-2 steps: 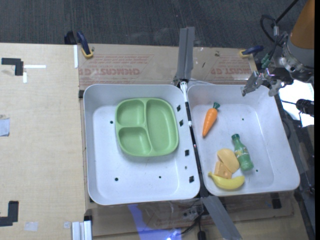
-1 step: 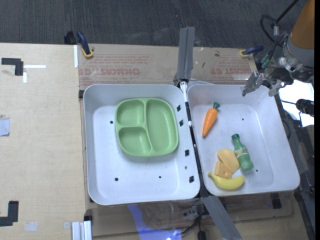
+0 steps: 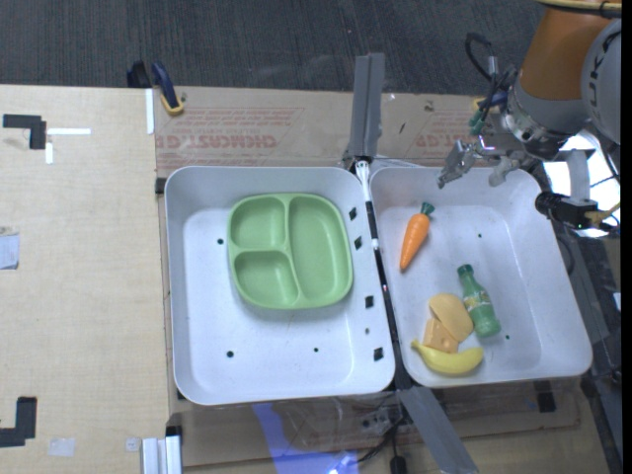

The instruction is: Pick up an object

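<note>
Fingers (image 3: pixel 484 163) are seen spread apart, nothing between them, positioned above the far edge of the right bin (image 3: pixel 553 294), near its rear-left corner. Gripper is carried by the grey arm (image 3: pixel 573 38) w/ orange band, entering from upper right. Cables are seen along the wrist.

Right bin contents:
- Carrot (image 3: pixel 415 239): lies below and left of the fingers, well apart from them, green top pointing to the far side, approx. in the bin's left-center.
- Bottle (image 3: pixel 478 301): green, lies tilted in the near half of the bin, cap toward the far side.
- Chip-like orange item (image 3: pixel 448 321): just beside the bottle on its left, touching it.
- Banana (image 3: pixel 449 359): at the near edge, touching the orange item from below.

Left bin (image 3: pixel 197 294): a green plate (image 3: pixel 290 251) w/ three compartments is located in the far-center area.

Bins sit side by side on the desk (image 3: pixel 79 294); a dark divider (image 3: pixel 367 107) is seen at the rear between them. A blue-yellow clamp (image 3: pixel 163 87) is seen at the desk's far edge.
</note>
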`<action>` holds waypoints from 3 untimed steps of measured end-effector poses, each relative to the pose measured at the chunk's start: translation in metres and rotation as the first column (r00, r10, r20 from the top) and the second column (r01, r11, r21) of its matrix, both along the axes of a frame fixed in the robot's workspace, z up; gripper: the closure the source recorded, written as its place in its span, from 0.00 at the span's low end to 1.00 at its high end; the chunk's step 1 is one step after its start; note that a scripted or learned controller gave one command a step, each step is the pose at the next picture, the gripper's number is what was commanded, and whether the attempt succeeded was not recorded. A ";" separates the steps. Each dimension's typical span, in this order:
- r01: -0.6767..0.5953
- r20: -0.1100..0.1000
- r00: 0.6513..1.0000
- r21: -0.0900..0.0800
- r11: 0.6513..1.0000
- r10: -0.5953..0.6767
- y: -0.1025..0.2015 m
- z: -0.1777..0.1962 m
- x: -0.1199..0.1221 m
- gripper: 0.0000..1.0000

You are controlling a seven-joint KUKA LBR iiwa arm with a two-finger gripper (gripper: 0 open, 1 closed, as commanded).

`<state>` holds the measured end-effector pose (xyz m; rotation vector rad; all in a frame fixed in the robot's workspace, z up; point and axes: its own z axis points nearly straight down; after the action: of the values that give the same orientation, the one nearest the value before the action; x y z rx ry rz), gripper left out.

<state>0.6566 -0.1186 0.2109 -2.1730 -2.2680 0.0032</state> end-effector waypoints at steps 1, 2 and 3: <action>-0.019 0.002 1.000 -0.001 1.000 0.019 0.019 0.028 0.003 0.00; -0.065 0.004 0.998 0.000 0.998 0.065 0.020 -0.118 0.001 0.00; -0.062 0.004 0.998 -0.001 0.998 0.062 0.019 -0.109 0.001 1.00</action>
<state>0.6579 -0.0998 0.1021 -2.1041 -2.3369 -0.0001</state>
